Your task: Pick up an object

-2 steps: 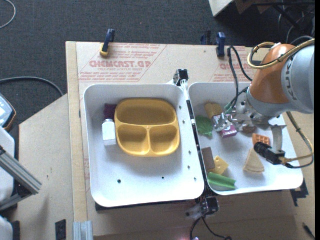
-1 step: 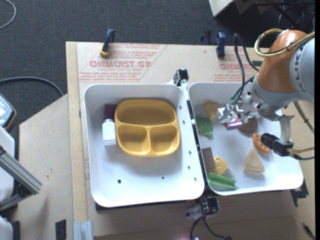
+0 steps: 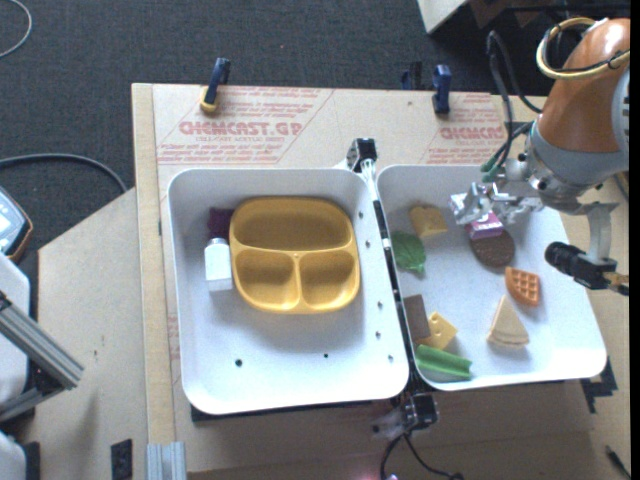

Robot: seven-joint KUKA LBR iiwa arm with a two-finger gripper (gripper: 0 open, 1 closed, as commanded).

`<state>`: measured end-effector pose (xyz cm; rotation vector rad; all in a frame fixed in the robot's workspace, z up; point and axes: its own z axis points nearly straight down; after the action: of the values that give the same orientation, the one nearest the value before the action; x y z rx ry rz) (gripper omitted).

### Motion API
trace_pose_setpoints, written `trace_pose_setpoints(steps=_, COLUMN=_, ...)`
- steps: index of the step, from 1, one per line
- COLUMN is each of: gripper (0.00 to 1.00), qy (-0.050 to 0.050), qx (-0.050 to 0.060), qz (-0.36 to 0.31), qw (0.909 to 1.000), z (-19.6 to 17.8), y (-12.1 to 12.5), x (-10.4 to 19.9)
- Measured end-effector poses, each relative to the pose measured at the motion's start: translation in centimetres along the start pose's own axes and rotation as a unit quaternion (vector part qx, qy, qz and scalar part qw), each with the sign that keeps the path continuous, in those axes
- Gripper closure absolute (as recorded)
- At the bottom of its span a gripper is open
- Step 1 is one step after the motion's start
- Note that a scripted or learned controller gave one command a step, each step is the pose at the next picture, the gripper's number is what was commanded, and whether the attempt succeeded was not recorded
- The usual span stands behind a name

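Beneath everything you have the bench board [image 3: 300, 118], printed in red with repeated "CHEMCAST GP" lettering, partly readable along its far edge and held by two blue clamps [image 3: 215, 83]. On it sit the two white bins side by side: the left bin [image 3: 200, 358] and the right bin [image 3: 570, 353], touching along their inner walls. The arm [image 3: 585, 98], grey with its orange band, reaches in from your right over the far part of the right bin. In the left bin you see a yellow three-compartment tray [image 3: 294, 253], with a small white bottle [image 3: 218, 263] touching its left edge and a dark purple item [image 3: 220, 218] just behind the bottle. In the right bin lie a green leaf-shaped piece [image 3: 408, 251], a yellow wedge [image 3: 428, 219], a brown round cookie [image 3: 493, 251], a waffle piece [image 3: 522, 285], a pale sandwich triangle [image 3: 508, 325], a dark brown block [image 3: 414, 313], a small cheese chunk [image 3: 441, 330] and a green bean pod [image 3: 443, 362]. The gripper [image 3: 487, 211] hangs low beside the cookie, with a small purple object [image 3: 487, 230] just under its fingertips; you cannot tell how far the fingers are spread, nor whether they grasp that piece.
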<state>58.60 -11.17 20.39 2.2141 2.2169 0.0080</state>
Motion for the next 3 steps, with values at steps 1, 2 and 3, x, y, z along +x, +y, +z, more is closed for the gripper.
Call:
trace_pose_setpoints(steps=1, gripper=1.00, qy=0.000, qx=0.002, qz=0.000, qw=1.0000, z=-2.3, y=0.1, x=0.0)
trace_pose_setpoints(steps=2, gripper=1.00, qy=0.002, qx=0.006, qz=-0.002, qw=1.0000, z=-1.2, y=0.6, x=5.4)
trace_pose_setpoints(steps=3, gripper=1.00, qy=0.002, qx=0.003, qz=-0.002, qw=1.0000, z=-0.9, y=2.2, x=10.4)
